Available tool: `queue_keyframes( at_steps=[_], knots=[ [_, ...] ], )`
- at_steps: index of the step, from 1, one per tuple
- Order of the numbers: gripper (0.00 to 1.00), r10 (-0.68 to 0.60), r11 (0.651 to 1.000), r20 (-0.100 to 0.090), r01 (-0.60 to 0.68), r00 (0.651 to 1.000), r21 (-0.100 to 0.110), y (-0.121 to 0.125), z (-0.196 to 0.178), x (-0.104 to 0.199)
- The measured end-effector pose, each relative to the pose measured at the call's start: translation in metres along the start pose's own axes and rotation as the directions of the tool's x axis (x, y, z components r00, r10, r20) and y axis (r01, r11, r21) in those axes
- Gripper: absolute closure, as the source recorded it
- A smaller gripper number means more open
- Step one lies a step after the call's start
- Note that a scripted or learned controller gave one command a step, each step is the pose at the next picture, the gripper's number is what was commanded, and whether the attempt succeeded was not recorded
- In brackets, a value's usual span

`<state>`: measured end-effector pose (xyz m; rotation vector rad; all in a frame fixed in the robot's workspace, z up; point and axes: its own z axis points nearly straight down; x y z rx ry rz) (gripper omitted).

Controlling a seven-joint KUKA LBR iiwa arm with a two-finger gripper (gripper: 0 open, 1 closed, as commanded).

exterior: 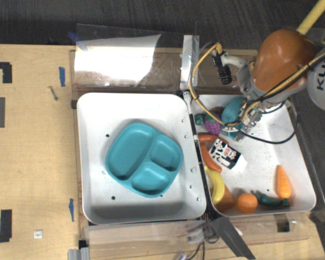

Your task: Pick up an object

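My gripper (248, 119) hangs low over the back left part of the right bin (299, 145), beneath the arm's orange band. Just left of it lies a teal rounded object (230, 110), touching or very close to it. A purple bunch of grapes (212, 127) sits beside that. A white box with black print (225, 154) lies a little in front of the gripper. Whether anything is gripped is hidden by the wrist and cables.
The right bin also holds an orange strip (208, 147), a banana (217, 186), an orange (247, 201), a green item (271, 201) and a carrot (283, 182). A teal divided plate (145, 158) lies in the left bin (88, 145). Yellow and black cables loop near the wrist.
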<state>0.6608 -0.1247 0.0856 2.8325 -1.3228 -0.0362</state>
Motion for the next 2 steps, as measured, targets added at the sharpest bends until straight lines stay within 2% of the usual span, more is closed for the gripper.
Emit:
queue_keyframes(
  at_steps=[1,2],
  knots=[
    [1.00,0.019,1.000,-0.016,-0.018,1.000,0.025,0.092,0.000,-0.077],
    [1.00,0.203,0.979,-0.014,-0.203,0.979,0.036,0.031,-0.002,-0.055]
  ],
)
